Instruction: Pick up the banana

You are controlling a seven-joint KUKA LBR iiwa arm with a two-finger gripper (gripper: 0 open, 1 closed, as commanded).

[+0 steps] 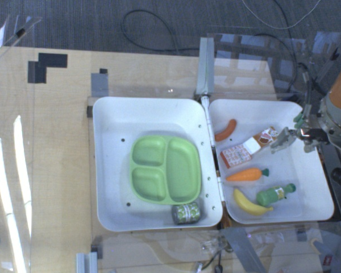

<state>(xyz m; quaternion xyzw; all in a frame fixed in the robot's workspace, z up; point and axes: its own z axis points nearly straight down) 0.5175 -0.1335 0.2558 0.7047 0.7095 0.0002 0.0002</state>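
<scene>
Yellow banana (250, 203). Orange carrot (245, 175) with green top. Green bottle (275, 194), yellow label. Red-orange sausage (225, 129). Red-and-white patterned carton (235, 154). Light green divided plate (165, 170). Green-labelled can (186, 212). Both bins (108, 152) white. Table (45, 169) pale wood, grey-black squares marked.

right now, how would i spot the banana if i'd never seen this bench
Look in the right white bin, along its near edge. The banana lies there beside a green bottle, just below the carrot. It is the only yellow, curved thing there.
</scene>
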